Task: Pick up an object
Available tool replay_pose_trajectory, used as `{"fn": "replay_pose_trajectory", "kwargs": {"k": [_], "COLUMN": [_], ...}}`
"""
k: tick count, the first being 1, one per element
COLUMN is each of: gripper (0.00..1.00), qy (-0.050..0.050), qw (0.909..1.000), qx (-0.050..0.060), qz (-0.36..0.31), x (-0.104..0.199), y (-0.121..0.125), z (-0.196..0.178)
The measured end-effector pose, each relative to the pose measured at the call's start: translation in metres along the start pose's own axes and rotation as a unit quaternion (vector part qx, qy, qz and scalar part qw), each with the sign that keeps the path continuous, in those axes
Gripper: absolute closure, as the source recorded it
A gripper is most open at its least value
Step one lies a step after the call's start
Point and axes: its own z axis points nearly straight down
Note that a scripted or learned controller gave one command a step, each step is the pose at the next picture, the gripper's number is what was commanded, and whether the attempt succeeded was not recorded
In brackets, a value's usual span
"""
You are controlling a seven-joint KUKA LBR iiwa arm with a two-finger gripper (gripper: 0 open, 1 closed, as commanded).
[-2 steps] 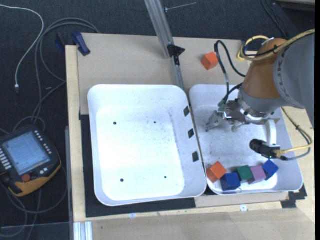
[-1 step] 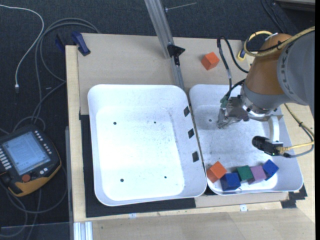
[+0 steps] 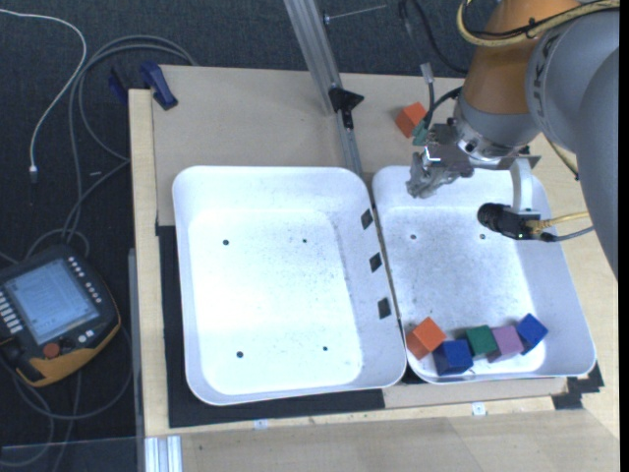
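Blocks sit in a row along the near edge of the right bin [image 3: 565,303]: an orange block [image 3: 427,335] at the left end, then a dark blue block [image 3: 453,356], a green block [image 3: 481,341], a pink block [image 3: 507,340] and a second blue block [image 3: 531,330] at the right end. Neighbours in the row look to be touching or nearly so. Another orange block [image 3: 411,118] lies on the bare bench [image 3: 246,116] beyond the bins, near the base of a slanted metal post [image 3: 314,47].

The gripper [image 3: 425,187] hangs over the far left corner of the right bin, well apart from the row of blocks. Nothing can be seen held in it, and how wide it stands cannot be told from this angle (the tips blur into the wrist hardware above them). The grey arm [image 3: 580,57] with its orange band [image 3: 511,37] reaches in from the right.

The left bin [image 3: 197,264] lies just beside the right one, their inner rims meeting. A handheld control pendant [image 3: 49,308] rests on the dark floor at the far left, with cables trailing away from it.
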Motion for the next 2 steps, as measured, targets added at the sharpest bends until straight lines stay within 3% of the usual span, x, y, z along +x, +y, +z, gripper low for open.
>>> {"fn": "replay_pose_trajectory", "kwargs": {"k": [1,2], "gripper": [1.0,1.0], "qy": [0.002,0.0], "qw": [1.0,1.0], "qx": [0.005,0.005], "qz": [-0.001,0.001], "x": [0.086,0.118], "y": [0.009,0.01], "z": [0.005,0.005]}}
